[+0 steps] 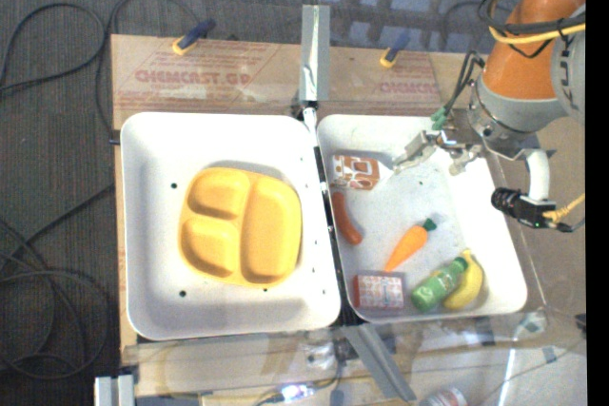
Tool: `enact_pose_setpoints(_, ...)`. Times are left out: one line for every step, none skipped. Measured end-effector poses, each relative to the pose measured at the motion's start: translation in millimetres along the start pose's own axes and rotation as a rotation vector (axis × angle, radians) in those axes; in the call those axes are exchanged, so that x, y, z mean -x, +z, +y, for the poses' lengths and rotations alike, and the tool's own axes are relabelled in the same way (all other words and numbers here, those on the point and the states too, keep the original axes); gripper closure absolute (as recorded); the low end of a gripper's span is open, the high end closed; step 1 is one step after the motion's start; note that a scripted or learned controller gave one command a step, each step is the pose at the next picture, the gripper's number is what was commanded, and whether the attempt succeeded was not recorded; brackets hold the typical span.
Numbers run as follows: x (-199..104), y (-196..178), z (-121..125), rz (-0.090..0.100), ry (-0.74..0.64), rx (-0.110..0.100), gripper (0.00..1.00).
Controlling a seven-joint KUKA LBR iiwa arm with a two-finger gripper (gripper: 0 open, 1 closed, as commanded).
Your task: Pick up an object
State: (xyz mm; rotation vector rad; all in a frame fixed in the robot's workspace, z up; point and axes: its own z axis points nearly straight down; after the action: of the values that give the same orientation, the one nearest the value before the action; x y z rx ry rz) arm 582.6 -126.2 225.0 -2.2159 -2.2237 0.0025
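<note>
Nearest the camera, along the right bin's (328,204) front wall, a small printed packet (380,290), a green bottle (437,288) and a banana (468,285) were seen, well clear of the jaws (438,150). The jaws were held at the bin's back right, nothing seen between them; whether spread or closed could not be told. The carrot (409,244) lay toward the front from them, long axis on a diagonal, and the brown carton (354,172) lay just to their left, judged the nearer target.

Orange carrot (407,246) lying tilted mid right bin, yellow banana (468,288) at near corner
</note>
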Motion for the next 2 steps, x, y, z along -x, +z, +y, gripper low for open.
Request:
enact_pose_setpoints(12.4,135.9,-40.9,-0.002,-0.094,0.011,0.00)
enact_pose_setpoints(-4.6,135.4,-87.7,-0.005,-0.100,0.016,0.00)
